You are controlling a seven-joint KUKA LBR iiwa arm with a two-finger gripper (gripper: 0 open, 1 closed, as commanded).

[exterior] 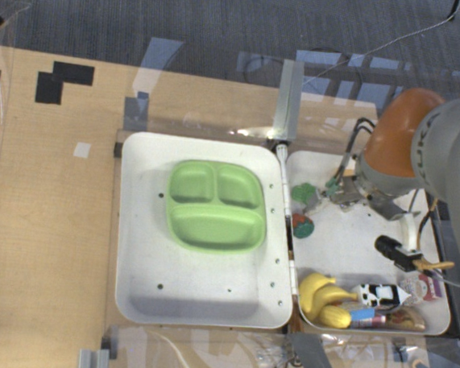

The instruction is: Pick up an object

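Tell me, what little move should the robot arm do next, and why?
Probably lower the gripper a little toward the green thing just to its left in the right bin. The gripper hangs beside that thing near the bin's left wall, with nothing seen between its fingers, and the bananas lie farther off at the bin's near edge.

Two shallow white plastic bins [140,235] sit side by side on the bench. One light green three-compartment tray [214,205] lies in the left bin; one bunch of yellow bananas [324,297] lies in the right.
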